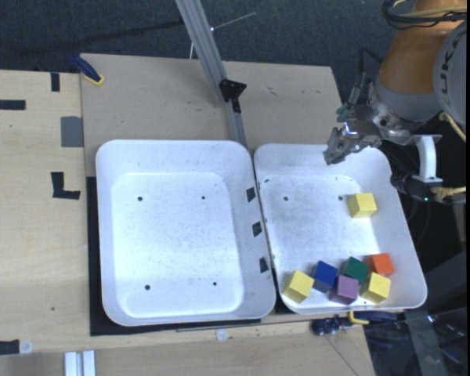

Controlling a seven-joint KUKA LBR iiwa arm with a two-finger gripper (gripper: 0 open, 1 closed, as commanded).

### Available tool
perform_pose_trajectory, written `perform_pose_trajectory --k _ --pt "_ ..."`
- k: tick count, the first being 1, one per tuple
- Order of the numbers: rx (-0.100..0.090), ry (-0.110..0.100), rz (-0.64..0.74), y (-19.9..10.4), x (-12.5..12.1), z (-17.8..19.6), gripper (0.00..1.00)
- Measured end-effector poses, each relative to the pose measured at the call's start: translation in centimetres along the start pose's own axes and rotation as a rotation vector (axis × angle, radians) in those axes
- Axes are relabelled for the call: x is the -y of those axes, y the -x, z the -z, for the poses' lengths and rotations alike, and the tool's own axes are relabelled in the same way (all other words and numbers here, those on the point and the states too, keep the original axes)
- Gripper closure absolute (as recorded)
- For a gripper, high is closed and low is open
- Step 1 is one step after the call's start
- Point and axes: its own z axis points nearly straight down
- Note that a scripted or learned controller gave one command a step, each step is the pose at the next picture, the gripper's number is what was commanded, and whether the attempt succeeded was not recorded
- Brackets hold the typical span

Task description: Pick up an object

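Camera view: yellow cube (362, 204) below fingers (338, 149), well apart; finger state indiscernible

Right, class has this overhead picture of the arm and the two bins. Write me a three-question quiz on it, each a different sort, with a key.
1. True or false: every block lies in the right bin.
2. How many yellow blocks are there?
3. Which block lies alone, nearest the gripper? A) orange B) yellow C) purple

Key
1. True; the left bin holds no block.
2. Three: the lone yellow block, one at the cluster's left end, one at its right.
3. B; the orange block and purple block sit in the cluster.
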Motion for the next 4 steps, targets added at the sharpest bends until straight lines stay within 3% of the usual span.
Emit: perform_pose_trajectory --k 2,4 --pt "-0.001 0.001 0.002 -10.8 0.7 -0.6 1.00" --pt "0.000 0.000 0.001 -20.5 -0.8 -1.1 1.00"
